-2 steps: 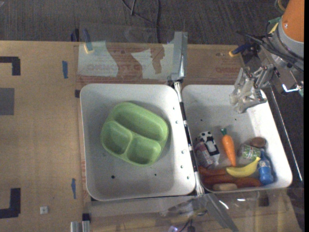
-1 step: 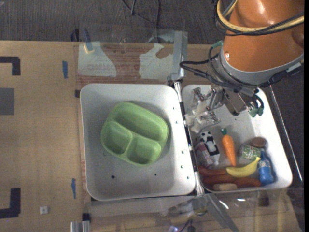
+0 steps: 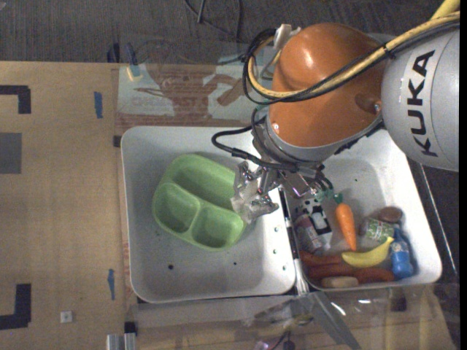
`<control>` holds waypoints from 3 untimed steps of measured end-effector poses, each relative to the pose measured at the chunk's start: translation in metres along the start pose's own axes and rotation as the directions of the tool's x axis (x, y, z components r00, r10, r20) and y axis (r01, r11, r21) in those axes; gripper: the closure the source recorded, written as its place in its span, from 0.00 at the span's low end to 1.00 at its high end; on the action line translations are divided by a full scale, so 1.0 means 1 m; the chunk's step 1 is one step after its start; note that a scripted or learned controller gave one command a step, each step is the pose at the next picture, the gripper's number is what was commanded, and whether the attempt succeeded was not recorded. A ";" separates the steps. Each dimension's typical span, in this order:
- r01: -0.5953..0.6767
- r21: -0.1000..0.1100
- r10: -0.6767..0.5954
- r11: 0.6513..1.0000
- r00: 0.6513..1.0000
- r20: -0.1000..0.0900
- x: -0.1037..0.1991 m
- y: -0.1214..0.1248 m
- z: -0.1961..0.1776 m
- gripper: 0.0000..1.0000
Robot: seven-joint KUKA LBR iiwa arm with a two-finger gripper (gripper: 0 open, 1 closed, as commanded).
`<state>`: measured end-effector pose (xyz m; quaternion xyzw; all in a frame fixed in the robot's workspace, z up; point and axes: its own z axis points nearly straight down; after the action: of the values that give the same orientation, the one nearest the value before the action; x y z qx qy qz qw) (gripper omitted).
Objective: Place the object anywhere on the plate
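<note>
A light green plate [image 3: 195, 203] with three compartments lies tilted in the left white bin [image 3: 146, 195]. My gripper [image 3: 250, 195] hangs under the orange wrist at the plate's right edge, close to the wall between the two bins. Its tip overlaps the plate's rim. Nothing can be made out clearly in the gripper; the arm's bulk hides much of it from above.
The right bin [image 3: 416, 195] holds several items along its front: a carrot [image 3: 346, 225], a banana [image 3: 368, 254], a small can [image 3: 376, 230], a blue bottle [image 3: 400, 259], a reddish sausage [image 3: 343, 270] and a dark packet [image 3: 315, 226]. Cables loop behind the bins.
</note>
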<state>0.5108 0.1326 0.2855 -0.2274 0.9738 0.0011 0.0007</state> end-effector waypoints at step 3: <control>-0.070 0.000 0.070 0.998 0.998 -0.002 0.033 -0.111 0.102 1.00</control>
<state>0.5302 0.0189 0.1831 -0.1934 0.9811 0.0008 -0.0005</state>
